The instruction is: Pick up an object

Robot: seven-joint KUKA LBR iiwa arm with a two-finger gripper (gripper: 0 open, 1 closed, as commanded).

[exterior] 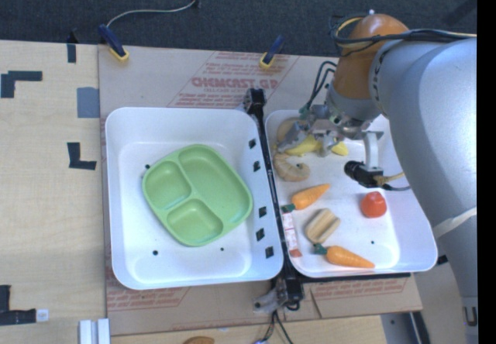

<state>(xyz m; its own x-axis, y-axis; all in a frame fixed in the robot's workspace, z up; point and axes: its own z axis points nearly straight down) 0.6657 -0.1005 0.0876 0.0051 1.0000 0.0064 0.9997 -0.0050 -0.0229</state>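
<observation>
Gripper (316,135) reaches down over banana (307,146) in right bin (403,257); jaw state unclear.

A pale wood bench (46,203) carries a brown cardboard sheet (194,83) with red lettering, held at its far edge by two blue-and-yellow clamps (113,42). Two white bins sit side by side on the sheet: the left bin (124,203) and the right bin (411,245), touching along a black divider.

Lighting's pretty even and bright from overhead, with soft shadows. The two shallow white plastic bins (124,180) nearly blow out. Whole frame's a bit soft, and the big grey arm (434,118) looks blurry up close.
</observation>
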